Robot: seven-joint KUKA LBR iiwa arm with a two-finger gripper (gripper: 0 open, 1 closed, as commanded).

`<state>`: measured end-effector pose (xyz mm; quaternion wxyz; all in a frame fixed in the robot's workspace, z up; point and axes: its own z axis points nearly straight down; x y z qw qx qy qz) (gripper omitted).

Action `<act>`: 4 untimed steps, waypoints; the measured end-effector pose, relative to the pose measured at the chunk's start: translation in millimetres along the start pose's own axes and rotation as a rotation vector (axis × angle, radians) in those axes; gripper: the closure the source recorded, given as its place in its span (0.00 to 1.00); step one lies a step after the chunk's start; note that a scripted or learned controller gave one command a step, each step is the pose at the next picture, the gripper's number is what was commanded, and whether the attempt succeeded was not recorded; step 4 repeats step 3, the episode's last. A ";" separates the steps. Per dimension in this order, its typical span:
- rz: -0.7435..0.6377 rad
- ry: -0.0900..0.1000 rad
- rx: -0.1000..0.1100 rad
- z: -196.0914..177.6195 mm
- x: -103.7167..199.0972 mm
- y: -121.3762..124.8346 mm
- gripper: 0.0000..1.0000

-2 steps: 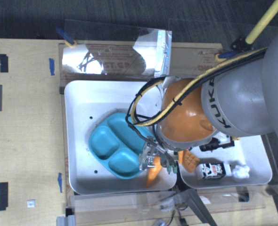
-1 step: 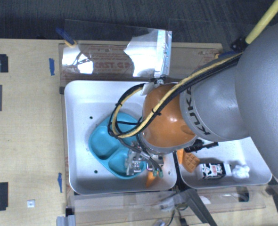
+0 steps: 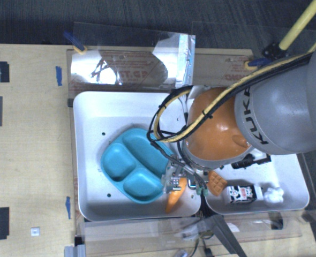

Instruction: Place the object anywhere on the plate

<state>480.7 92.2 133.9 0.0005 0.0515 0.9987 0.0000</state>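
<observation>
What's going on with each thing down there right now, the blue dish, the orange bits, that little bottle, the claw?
Blue plate: upright in left bin, nothing on it.
Orange object: beside the plate's right edge, under the claw.
Waffle piece: lying in right bin.
Small bottle: lying on its side in right bin.
Claw: low over the orange object; grip unclear.

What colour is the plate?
Blue, or turquoise; the plate shows in the camera view, in the left bin.

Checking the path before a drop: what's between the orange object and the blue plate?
Nothing. In the camera view the orange object sits right against the plate's lower right edge, under the gripper.
</observation>
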 end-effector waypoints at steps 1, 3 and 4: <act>-0.441 -0.016 -0.001 23.7 -2.5 30.4 1.00; -0.457 0.002 -0.001 -49.1 -47.2 -7.5 1.00; -0.457 0.002 -0.001 -49.1 -47.2 -7.5 1.00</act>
